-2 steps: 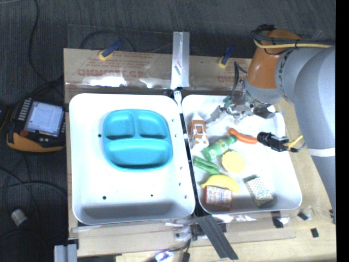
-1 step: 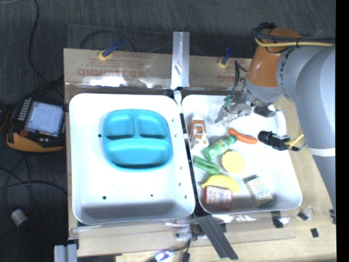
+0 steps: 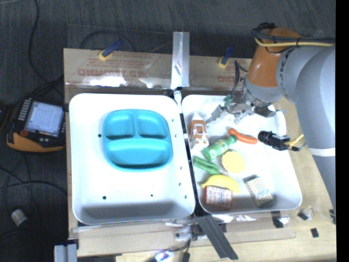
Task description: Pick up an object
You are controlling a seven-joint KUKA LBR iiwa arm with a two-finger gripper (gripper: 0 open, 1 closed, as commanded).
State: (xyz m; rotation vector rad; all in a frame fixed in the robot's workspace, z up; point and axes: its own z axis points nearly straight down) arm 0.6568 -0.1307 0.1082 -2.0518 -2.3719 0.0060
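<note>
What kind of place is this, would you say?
Probably a robotics lab test bench: a grey arm reaches over two white bins, one with a blue divided tray, the other with toy food such as a carrot.

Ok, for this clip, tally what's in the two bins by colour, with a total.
Blue: 1, the divided tray in the left bin.
Green: 2, a bottle and a bean pod.
Yellow: 2, a round disc and a banana.
Orange: 1, a carrot.
Printed boxes: 3.
Total: 9.
</note>
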